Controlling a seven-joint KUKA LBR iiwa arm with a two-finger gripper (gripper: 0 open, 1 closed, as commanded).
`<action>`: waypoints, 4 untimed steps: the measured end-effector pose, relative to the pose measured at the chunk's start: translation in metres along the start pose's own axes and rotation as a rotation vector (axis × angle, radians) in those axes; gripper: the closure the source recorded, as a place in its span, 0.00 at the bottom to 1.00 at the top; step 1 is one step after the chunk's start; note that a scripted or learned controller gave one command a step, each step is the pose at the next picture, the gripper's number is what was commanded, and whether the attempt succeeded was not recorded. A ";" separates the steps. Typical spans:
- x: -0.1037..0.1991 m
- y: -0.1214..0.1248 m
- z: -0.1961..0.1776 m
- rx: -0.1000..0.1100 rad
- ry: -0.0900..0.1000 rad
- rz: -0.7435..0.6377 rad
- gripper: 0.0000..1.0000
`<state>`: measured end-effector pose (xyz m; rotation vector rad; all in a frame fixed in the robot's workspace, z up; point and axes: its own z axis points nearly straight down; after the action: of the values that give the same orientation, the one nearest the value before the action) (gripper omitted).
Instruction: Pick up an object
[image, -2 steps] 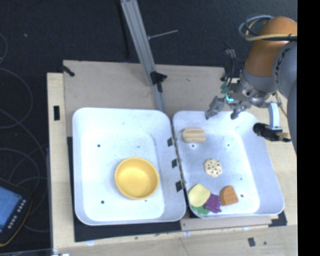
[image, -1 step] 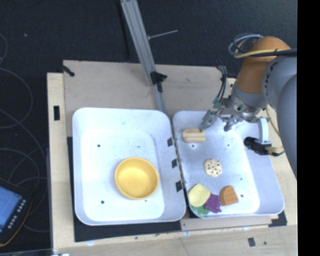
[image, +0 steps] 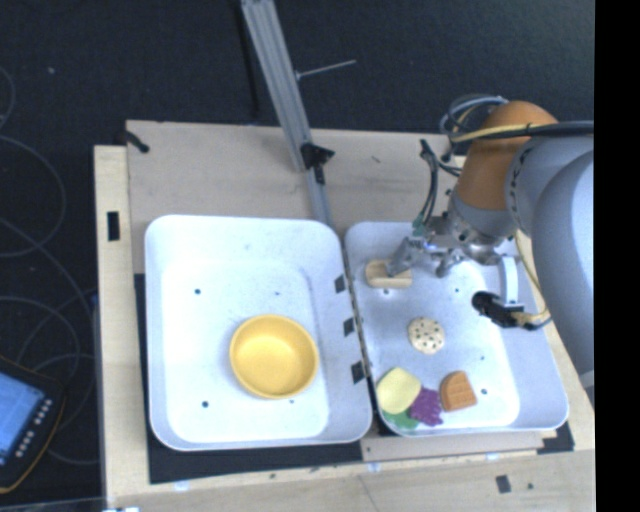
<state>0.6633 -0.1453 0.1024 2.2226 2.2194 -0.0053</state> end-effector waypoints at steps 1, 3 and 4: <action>-0.001 0.002 -0.015 -0.007 -0.001 -0.001 1.00; -0.012 0.002 -0.139 -0.010 0.001 0.002 1.00; -0.013 0.002 -0.102 0.000 0.000 0.004 1.00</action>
<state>0.6657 -0.1578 0.2044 2.2269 2.2145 -0.0053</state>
